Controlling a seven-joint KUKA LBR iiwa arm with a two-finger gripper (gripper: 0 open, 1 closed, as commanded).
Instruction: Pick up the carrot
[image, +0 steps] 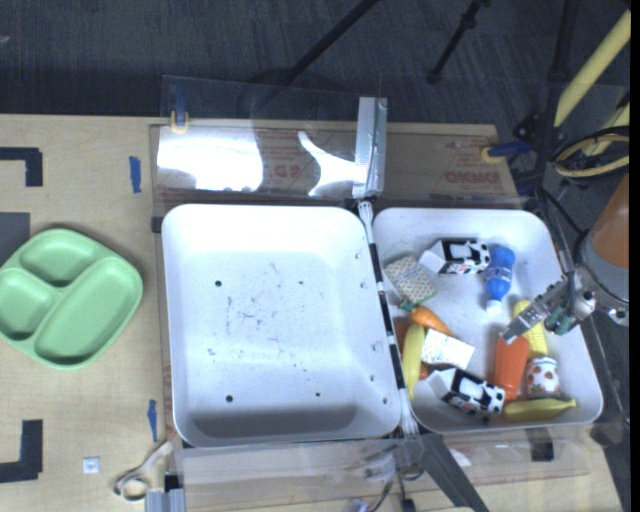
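Observation:
The carrot (431, 320), a short orange tapered piece, lies near the left side of the right bin (560, 245), half under a white card (447, 351). My gripper (527, 320) hangs low over the right half of that bin, well to the right of the carrot. It is just above a thicker orange piece (510, 368) and a yellow piece (540, 338). Nothing shows between the gripper and the carrot but bare bin floor.
The right bin also holds a blue bottle (498, 272), two black-and-white toys (460, 255) (475, 394), a grey mesh pouch (410, 282), yellow pieces (411, 355) (541, 406) and a red-and-white ball (541, 377). The left bin (180, 300) adjoins it. A green divided plate (65, 297) sits far left.

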